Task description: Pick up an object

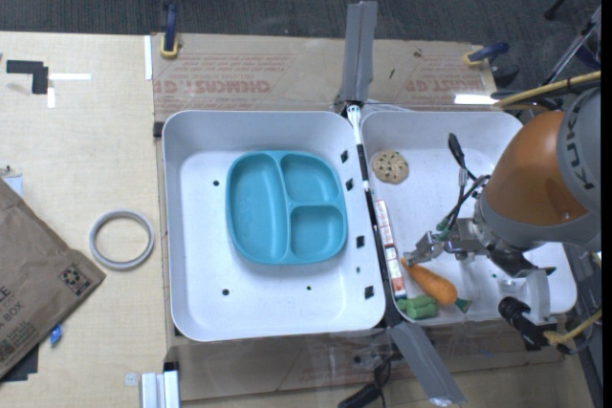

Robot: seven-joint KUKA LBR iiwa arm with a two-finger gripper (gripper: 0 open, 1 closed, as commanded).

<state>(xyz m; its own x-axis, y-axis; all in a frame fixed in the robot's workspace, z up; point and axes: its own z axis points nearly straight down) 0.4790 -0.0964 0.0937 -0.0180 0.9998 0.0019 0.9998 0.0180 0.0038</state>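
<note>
Carrot (432, 284) — light, stiff, smooth toy at lower right; grip across its middle. End effector (427, 250) state: cannot tell.

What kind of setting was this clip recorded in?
Most likely a robotics lab bench for grasping trials, not a home or shop. Two white bins sit side by side on a taped cardboard sheet, held by clamps, and the arm reaches in over toy food such as a carrot.
</note>
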